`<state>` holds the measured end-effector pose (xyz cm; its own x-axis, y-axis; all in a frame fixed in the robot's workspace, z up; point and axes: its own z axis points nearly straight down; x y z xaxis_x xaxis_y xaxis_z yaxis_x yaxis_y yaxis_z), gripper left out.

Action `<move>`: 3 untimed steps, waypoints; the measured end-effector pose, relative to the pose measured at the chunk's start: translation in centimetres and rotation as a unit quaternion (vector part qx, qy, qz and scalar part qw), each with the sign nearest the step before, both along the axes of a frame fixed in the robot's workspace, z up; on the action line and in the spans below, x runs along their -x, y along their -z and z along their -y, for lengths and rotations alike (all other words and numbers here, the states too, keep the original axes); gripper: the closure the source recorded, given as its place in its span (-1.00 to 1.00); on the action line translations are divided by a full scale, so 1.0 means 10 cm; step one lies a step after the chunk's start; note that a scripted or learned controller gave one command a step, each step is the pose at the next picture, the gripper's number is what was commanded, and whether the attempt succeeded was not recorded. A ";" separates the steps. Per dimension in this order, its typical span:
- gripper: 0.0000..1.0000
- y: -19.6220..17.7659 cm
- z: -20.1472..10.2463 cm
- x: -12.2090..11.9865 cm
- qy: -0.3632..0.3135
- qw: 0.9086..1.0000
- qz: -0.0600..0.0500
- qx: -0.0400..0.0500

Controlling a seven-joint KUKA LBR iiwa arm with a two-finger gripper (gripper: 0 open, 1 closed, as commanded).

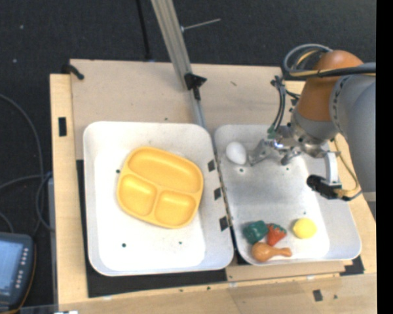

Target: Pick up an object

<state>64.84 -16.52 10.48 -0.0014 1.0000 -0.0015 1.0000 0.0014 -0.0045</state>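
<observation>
The gripper [257, 154] hangs low over the right bin [285, 191], beside a white egg [236, 152] at the bin's far left corner; whether its jaws are released or clenched cannot be told. A yellow tray [160, 187] fills the left bin [105, 195].

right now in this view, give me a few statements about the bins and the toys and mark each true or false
1. The yellow divided plate lies in the left bin. True.
2. The white egg sits in the right bin's far corner, near the divider. True.
3. The yellow ball rests on the plate. False: it lies in the right bin, near the front.
4. The tool holds the orange drumstick toy. False: the drumstick lies at the right bin's front edge, far from the tool.
5. The green toy and red toy lie side by side. True.
</observation>
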 end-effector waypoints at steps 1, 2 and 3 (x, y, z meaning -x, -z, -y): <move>1.00 -0.16 0.01 -0.02 0.000 1.000 0.004 0.001; 1.00 -0.60 0.01 -0.06 -0.001 1.000 0.005 0.000; 1.00 -1.21 0.11 -0.09 0.001 1.000 0.006 0.001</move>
<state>65.70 -17.65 22.56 0.0000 1.0000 -0.0030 1.0000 0.0001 0.0078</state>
